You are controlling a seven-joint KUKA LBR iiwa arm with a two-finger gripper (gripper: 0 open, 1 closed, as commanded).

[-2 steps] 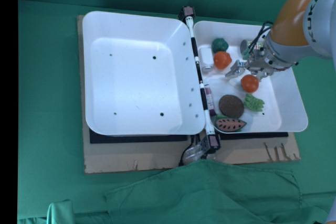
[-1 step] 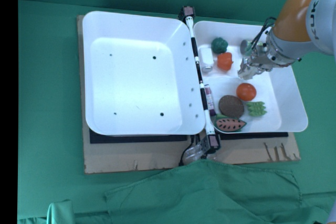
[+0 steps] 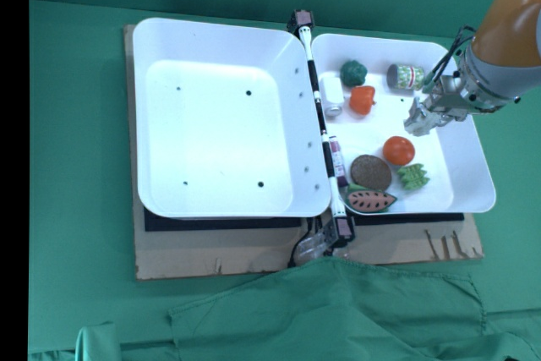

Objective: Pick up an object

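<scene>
We see the pincer (image 3: 420, 122) hanging over the right bin (image 3: 473, 182), just above a tomato (image 3: 398, 150) — we judge this the likeliest target. Whether its grip is open we cannot tell; nothing shows within it. A can (image 3: 407, 77) and pepper (image 3: 362, 99) lie near. The bins rest on cardboard (image 3: 169, 254) over a green-draped bench (image 3: 76, 139).

Bins (image 3: 224, 46): glossy smooth white plastic. Beneath them, board (image 3: 220, 262): matt brown cardboard, frayed edge. Around the board, cover (image 3: 76, 139): matt green cloth, creased.
</scene>
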